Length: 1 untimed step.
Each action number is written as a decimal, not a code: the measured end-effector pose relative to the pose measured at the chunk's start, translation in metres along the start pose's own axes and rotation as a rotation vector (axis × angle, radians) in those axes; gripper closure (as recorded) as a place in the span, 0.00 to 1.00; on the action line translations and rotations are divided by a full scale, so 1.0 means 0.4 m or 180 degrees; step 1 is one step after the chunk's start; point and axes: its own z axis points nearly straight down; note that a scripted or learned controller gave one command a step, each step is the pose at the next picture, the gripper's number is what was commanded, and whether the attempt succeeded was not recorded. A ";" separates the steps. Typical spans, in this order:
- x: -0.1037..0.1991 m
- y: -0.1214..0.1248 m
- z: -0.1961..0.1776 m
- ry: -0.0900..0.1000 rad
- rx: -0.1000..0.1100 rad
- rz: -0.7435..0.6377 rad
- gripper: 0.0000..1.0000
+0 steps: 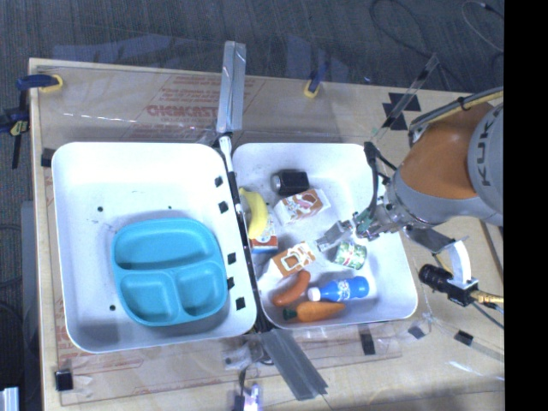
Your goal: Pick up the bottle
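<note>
The tan surface [342, 110] bore two shallow white bins touching side by side: the left bin [77, 229] and the right bin [330, 154].

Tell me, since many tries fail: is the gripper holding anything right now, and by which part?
It cannot be told. The gripper sits low in the right bin near a green can; the bottle lies apart from it, ungrasped.

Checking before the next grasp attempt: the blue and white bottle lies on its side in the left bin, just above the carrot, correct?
Not quite. The camera view shows the blue and white bottle lying on its side in the right bin, not the left one. The rest holds: it sits just above the carrot. The left bin holds the blue divided tray.
</note>
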 end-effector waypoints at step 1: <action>0.014 -0.073 0.004 0.0006 0.0009 0.0027 0.00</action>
